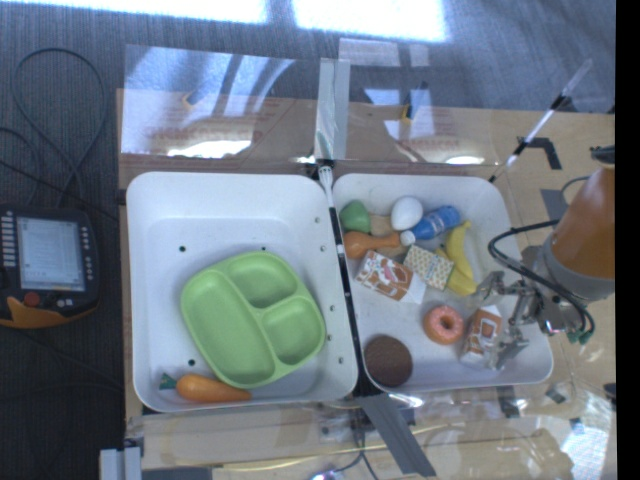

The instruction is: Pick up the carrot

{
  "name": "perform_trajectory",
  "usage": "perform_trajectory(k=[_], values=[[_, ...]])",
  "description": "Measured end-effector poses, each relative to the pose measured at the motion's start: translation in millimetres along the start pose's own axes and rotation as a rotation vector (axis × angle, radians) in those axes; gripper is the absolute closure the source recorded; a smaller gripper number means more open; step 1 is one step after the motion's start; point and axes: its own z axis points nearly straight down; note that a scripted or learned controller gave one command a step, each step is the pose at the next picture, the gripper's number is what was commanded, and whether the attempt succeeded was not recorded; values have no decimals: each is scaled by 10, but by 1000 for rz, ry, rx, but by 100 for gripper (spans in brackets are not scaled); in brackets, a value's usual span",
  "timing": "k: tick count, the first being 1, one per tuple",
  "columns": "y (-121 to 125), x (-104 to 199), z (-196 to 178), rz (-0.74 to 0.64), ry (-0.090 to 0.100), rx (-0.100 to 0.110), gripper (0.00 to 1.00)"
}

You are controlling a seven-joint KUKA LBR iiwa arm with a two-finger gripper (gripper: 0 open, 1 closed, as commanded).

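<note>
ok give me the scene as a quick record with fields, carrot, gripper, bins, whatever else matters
carrot: orange, lying flat at the front edge of the left bin, just below the green plate
gripper: over the right bin's front right corner, far from the carrot
left bin: holds the green divided plate and the carrot
right bin: holds mixed toy food, among them a doughnut, a banana, a white egg and a brown round piece
task state: carrot not yet picked up
</note>
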Motion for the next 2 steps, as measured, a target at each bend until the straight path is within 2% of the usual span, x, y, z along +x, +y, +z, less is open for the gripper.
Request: perform_trajectory(k=[1,2], values=[[47,-23,-87,-5,-1,-5,100],[333,-88,225,-186,-2,1,100]])
